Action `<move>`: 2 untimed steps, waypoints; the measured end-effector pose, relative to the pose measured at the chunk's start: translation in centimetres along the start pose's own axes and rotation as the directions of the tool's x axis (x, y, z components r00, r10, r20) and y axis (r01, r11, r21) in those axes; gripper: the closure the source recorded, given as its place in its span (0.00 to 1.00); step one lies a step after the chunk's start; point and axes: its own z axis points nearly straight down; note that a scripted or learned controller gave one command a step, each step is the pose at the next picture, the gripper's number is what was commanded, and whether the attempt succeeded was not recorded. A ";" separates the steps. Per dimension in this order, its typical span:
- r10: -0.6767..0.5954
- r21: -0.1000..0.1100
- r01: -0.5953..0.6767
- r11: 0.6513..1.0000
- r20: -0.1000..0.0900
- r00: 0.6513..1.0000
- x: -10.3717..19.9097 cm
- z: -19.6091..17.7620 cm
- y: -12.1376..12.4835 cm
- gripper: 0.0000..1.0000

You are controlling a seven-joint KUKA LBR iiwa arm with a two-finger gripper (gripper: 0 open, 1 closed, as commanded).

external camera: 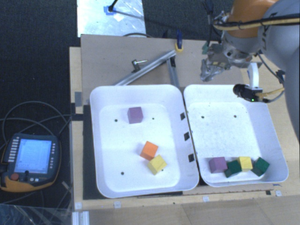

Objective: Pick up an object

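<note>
In the left bin [101, 125] lie a purple cube [135, 115], an orange cube [149, 150] and, touching it, a yellow cube [157, 164]. Along the front wall of the right bin [262, 121] sit a purple cube [217, 164], a dark green block [232, 168], a yellow cube [245, 163] and a second green block [260, 166]. My gripper [209, 73] hangs high over the bench just behind the right bin's back left corner, far from all the cubes. I see nothing held in it.
A metal bar [145, 68] lies slanted on the bench behind the left bin. A black camera unit [243, 92] on the arm hangs over the right bin's back edge. A teach pendant [30, 161] lies on the floor at the left.
</note>
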 end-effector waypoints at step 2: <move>0.000 0.002 0.000 1.000 0.000 1.000 10.9 2.0 -0.7 1.00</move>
